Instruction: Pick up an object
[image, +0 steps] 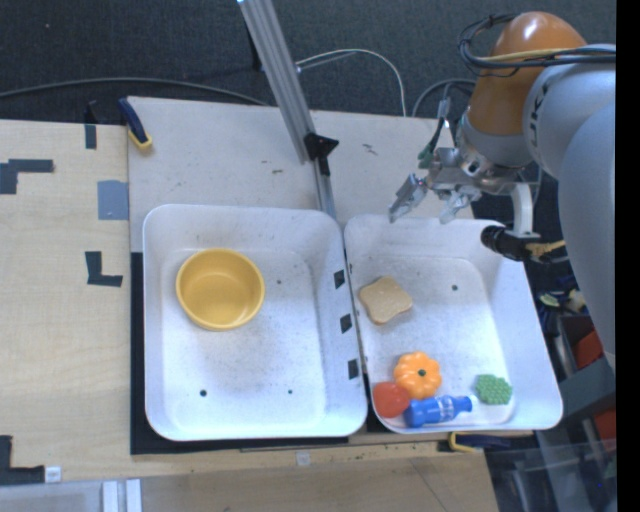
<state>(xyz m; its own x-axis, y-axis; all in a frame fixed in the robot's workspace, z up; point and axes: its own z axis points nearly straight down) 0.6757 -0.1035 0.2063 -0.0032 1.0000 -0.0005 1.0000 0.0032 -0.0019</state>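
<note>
A blue bottle (438, 409) is laid flat at the right bin's (520, 310) near edge, long axis across, cap pointing right. Beside it an orange pumpkin (418, 372) is set. Farther back, the gripper (430, 203) is seen spread wide, holding nothing.

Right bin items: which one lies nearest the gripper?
The tan bread slice, alone in mid-bin. The gripper hangs open above the bin's far rim; the pumpkin, blue bottle and the rest crowd the near edge.

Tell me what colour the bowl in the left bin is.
The bowl is yellow, seen clearly in the camera view looking down on the bench.
</note>
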